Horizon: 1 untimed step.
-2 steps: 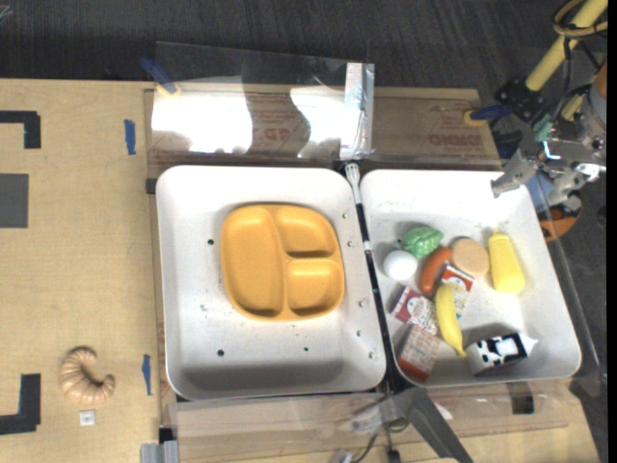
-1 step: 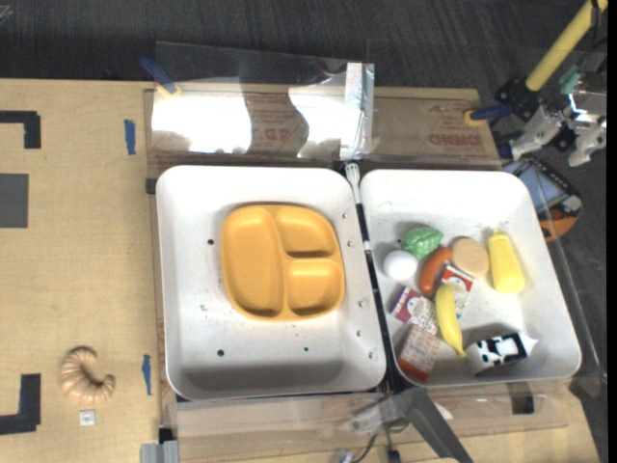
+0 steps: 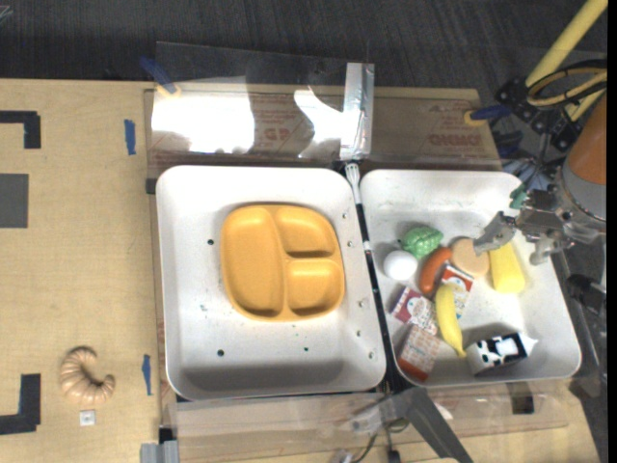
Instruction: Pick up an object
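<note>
The right bin (image 3: 482,189) holds a heap of small toys: a yellow block (image 3: 508,271), a tan round piece (image 3: 467,255), an orange-red piece (image 3: 433,269), a green item (image 3: 421,240), a white ball (image 3: 399,263), a banana (image 3: 448,318), a red-and-white packet (image 3: 418,334) and a black-and-white box (image 3: 501,349). My gripper (image 3: 518,237) hangs over the bin's right side, just above the yellow block's upper end. Its fingers are spread apart with nothing between them.
The left bin (image 3: 183,287) bears an orange divided plate (image 3: 282,260). A tan croissant-like toy (image 3: 87,374) lies on the bench at the lower left. Yellow and black cables (image 3: 564,51) run at the upper right, beside the arm.
</note>
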### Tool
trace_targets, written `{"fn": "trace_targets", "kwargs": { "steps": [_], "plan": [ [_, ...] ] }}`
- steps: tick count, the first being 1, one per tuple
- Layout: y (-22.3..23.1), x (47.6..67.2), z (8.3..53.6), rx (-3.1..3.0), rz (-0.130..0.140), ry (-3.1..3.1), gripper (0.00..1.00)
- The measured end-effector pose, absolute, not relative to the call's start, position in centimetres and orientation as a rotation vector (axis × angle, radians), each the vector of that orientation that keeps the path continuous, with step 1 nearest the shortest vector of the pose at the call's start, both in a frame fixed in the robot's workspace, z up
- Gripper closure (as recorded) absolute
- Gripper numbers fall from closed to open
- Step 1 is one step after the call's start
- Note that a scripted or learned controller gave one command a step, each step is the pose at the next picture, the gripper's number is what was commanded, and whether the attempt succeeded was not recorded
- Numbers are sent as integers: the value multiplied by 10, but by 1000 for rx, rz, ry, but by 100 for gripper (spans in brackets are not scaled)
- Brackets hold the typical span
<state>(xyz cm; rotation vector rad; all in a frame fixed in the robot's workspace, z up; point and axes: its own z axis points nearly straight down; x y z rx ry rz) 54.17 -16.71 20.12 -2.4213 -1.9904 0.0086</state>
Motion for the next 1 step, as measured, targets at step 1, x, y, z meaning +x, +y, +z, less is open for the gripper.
{"fn": "trace_targets", "kwargs": {
  "steps": [1],
  "plan": [
    [-124,588,204,-2645,-1,-1694,0]
  ]
}}
